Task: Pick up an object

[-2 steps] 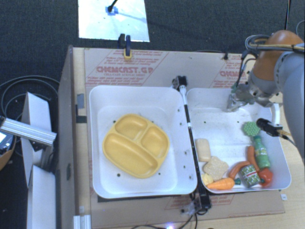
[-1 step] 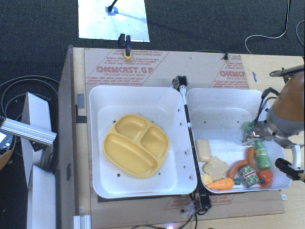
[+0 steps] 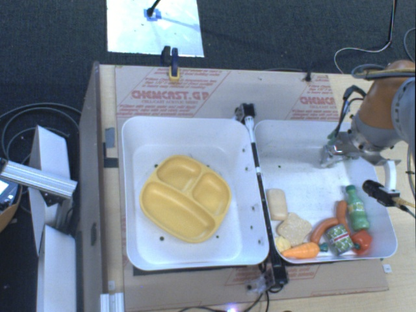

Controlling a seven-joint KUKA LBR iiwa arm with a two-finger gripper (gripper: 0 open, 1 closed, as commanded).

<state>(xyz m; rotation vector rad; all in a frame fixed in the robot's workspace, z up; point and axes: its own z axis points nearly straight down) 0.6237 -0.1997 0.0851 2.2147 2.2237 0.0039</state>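
You've got dark carpet around a cardboard-topped surface [image 3: 195,90]. Left bin [image 3: 136,142] holds one yellow divided plate [image 3: 185,198]. Right bin [image 3: 292,148]: one pale block [image 3: 277,204], one cracker-like piece [image 3: 294,228], one carrot [image 3: 300,251], one green bottle [image 3: 356,208], more small items bunched at the near corner. Arm [image 3: 383,112] reaches in from the right, gripper [image 3: 330,155] low over the bin's far side, well apart from the items. Can't tell how the fingers stand.
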